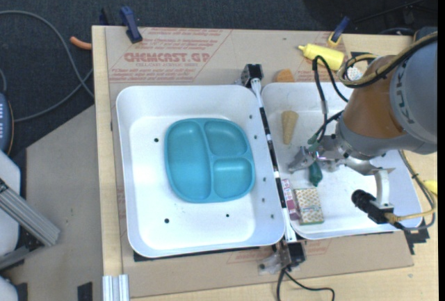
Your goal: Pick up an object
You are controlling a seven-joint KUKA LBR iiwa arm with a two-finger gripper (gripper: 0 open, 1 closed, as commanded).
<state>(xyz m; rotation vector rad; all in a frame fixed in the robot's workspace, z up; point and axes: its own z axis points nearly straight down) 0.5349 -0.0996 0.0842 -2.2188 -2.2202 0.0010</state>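
Note:
The gripper [311,159] is low inside the right bin [410,206], near its left-middle, with the grey arm reaching in from the right. A small dark green object [315,174] lies right at the gripper's tip, touching or just under it; the view does not show whether it is gripped. A tan cone [288,124] lies on the bin floor above-left of the gripper. A small patterned box [310,205] sits below the gripper, with a pink packet [292,207] beside it at the bin's left wall.
The left bin [139,153] holds a teal divided plate [208,159]. Outside the bins, a yellow object [321,53] and a tan lump [283,76] lie on the bench behind the right bin. Blue clamps [130,23] grip the board's far edge.

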